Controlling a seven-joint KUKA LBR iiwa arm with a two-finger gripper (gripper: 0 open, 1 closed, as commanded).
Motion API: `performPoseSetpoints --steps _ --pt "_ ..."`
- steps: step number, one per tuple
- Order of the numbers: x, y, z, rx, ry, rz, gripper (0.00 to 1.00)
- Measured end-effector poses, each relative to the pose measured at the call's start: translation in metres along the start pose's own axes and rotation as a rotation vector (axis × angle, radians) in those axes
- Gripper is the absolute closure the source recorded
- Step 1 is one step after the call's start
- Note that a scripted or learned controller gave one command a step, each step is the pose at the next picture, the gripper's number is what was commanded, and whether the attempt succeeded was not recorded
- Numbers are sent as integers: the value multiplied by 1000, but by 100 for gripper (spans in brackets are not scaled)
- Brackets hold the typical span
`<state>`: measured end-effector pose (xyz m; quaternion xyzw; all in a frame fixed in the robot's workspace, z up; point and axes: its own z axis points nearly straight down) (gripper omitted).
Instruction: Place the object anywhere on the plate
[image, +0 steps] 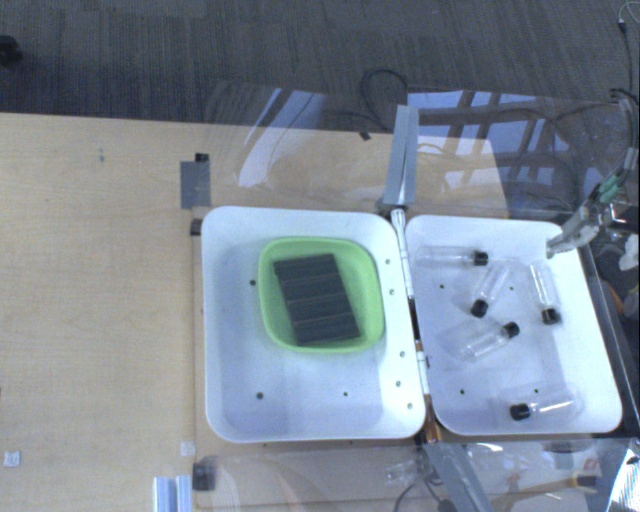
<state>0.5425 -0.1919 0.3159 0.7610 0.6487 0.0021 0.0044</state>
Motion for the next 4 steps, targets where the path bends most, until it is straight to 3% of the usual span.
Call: performPoseSetpoints --steps 2,4 --pt "-8 -50 -25 0 0 118 0" --pt "-16 -51 -67 -1 -1 -152 0"
